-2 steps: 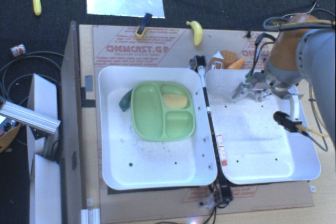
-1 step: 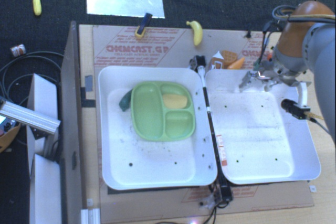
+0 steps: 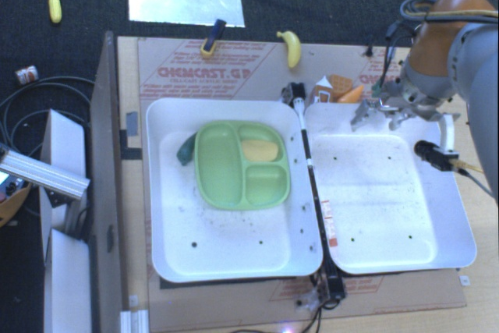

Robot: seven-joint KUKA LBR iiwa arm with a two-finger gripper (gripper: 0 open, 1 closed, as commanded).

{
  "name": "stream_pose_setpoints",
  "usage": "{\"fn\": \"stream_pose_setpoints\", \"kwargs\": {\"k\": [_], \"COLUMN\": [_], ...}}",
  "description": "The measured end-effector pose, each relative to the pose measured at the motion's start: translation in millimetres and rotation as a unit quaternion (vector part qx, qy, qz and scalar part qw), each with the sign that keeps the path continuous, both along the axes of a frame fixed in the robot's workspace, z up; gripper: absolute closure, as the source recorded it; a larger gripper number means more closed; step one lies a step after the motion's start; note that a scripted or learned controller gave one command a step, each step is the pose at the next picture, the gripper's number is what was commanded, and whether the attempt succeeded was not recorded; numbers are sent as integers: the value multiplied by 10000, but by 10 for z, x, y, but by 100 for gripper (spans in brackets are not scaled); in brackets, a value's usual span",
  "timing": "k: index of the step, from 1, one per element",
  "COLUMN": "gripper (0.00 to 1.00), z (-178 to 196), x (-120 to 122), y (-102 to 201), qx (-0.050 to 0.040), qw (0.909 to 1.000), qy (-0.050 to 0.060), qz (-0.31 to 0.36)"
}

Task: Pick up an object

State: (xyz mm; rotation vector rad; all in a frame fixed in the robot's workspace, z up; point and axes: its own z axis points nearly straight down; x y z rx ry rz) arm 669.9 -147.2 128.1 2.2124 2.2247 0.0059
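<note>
From my remote station, I see the gripper poised over the back rim of the right bin; I cannot tell its state. In the left bin, a yellow object lies in a green divided plate, a dark green item touching the plate's left edge.

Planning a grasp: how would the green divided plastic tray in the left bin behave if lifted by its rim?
The green divided plastic tray looks thin and shallow, so probably light yet fairly stiff. Gripped at one edge, it would likely tilt, and the yellow item in its compartment might slide.
</note>
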Motion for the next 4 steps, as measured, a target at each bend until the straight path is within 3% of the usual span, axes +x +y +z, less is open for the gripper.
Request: {"fn": "stream_pose_setpoints", "kwargs": {"k": [1, 2, 3, 4], "gripper": [0, 0, 0, 0], "z": [-462, 320, -437, -431], "x": [-309, 15, -20, -7], "y": [491, 82, 412, 553], "qx": [12, -17, 7, 1], "qw": [10000, 10000, 10000, 10000], "qy": [45, -29, 40, 16], "qz": [7, -25, 5, 4]}}
